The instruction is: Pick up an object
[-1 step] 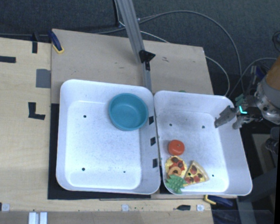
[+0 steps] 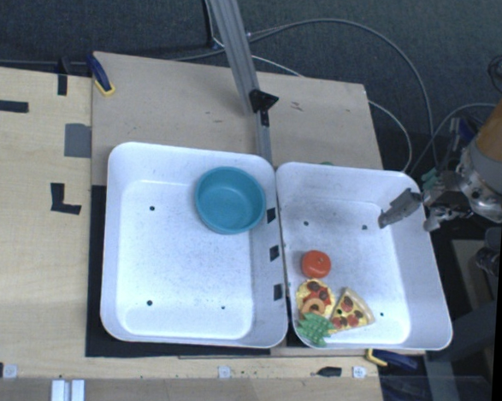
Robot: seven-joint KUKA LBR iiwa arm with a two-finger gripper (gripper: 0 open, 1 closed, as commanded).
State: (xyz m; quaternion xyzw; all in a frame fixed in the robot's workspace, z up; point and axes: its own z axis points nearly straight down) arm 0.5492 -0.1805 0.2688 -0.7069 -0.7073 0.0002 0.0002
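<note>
Leftward first: found a blue bowl [image 2: 230, 200] sitting upright in the far part of the left bin [image 2: 136, 256], well apart from everything else. Passed next into the right bin [image 2: 403, 287] and met a small red round piece [image 2: 317, 263] near its left wall, with two flat pizza-like toys [image 2: 334, 304] just beyond it on the near side and a green piece [image 2: 315, 328] touching them at the near rim. Reached last the gripper [image 2: 410, 217], hanging over the far right edge of that same bin, apparently spread and pinching nothing. Judged the red piece the likeliest target: lay to the left of the gripper and nearer, across bare bin floor, standing slightly clear of the cluster. Being round, offered no long axis to line up with. Would call for a move left, near and down.
</note>
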